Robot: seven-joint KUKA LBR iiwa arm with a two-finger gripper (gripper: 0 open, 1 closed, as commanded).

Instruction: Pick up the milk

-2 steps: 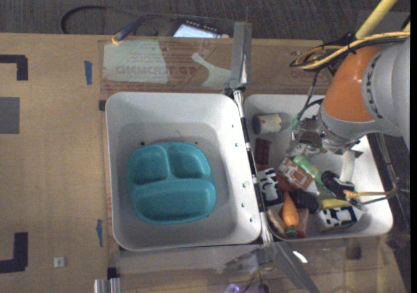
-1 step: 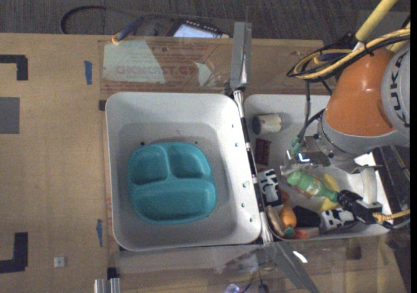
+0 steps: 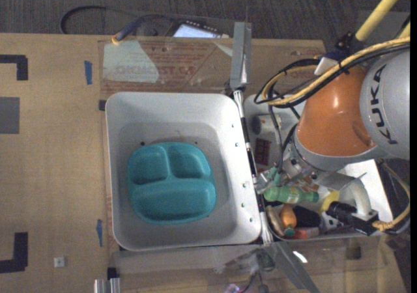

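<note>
You are in the approach step: the arm [image 3: 332, 122] reaches over the right bin [image 3: 381, 187] from 3 o'clock, its orange band and wrist cover most of that bin's floor, and nothing is lifted yet. The gripper [image 3: 281, 180] sits low under the wrist, near the bin's 9 o'clock wall, just above a green bottle [image 3: 291, 193] that lies on its side. Whether the jaws are spread or pressed together, you cannot tell; the wrist hides them. The milk is not plainly identifiable. The best candidate is the white curved object [image 3: 355, 193] at 4 o'clock from the gripper, in the clutter along the bin's 6 o'clock side, next to a black item [image 3: 345, 212] and not far from an orange-brown item [image 3: 287, 217]. If that is the milk, it appears to lie tipped over, not upright, with its long axis running roughly from 10 o'clock to 4 o'clock; which end is the top is too blurred to say. So the gripper seems nearer the bottle than the target. Your next move calls for shifting toward 4 o'clock, turning the wrist so the jaws close across that axis, and descending without snagging the neighbours. The left bin [image 3: 117, 155] holds 1 teal divided plate [image 3: 171, 181], well apart from the work.
</note>
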